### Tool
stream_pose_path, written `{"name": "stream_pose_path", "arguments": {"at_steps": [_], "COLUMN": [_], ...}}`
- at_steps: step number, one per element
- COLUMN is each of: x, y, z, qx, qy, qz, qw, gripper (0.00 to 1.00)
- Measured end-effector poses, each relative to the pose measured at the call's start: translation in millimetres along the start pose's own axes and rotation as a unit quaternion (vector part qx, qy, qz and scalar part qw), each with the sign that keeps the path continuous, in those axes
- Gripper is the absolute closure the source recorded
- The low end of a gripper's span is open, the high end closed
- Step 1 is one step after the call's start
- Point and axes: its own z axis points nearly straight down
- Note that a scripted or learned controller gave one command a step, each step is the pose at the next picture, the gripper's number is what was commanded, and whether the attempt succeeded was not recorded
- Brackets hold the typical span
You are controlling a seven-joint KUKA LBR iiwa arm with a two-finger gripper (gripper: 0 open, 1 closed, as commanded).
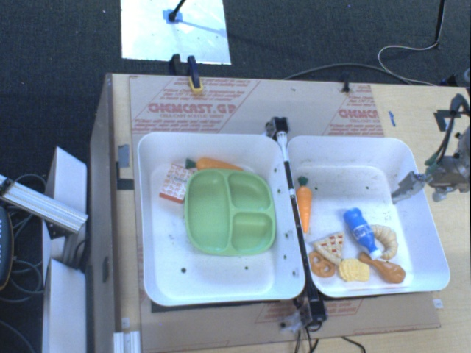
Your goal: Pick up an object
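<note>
Poised over the right bin's (pixel 412 157) far right rim, the gripper (pixel 406 187), whose state cannot be told, is judged mid-approach, needing next to descend toward the blue bottle (pixel 361 231) among toy food near the bin's front edge.

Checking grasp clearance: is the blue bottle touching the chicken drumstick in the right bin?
Touching. In the camera view the blue bottle has its lower end against the drumstick, with no white floor showing between them.

Bare floor across right bin's (pixel 401 153) far half; toys (pixel 360 252) crowding near corner.
</note>
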Motion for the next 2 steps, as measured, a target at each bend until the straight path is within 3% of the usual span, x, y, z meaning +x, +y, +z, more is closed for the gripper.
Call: {"name": "stream_pose_path", "arguments": {"at_steps": [1, 2], "x": [49.6, 49.4], "y": [-9.3, -1.0], "z": [101.6, 156.0], "qx": [0.001, -0.006], "qy": [0.001, 0.000], "qz": [0.000, 0.000], "qw": [1.0000, 1.0000], "gripper": [0.00, 0.00]}}
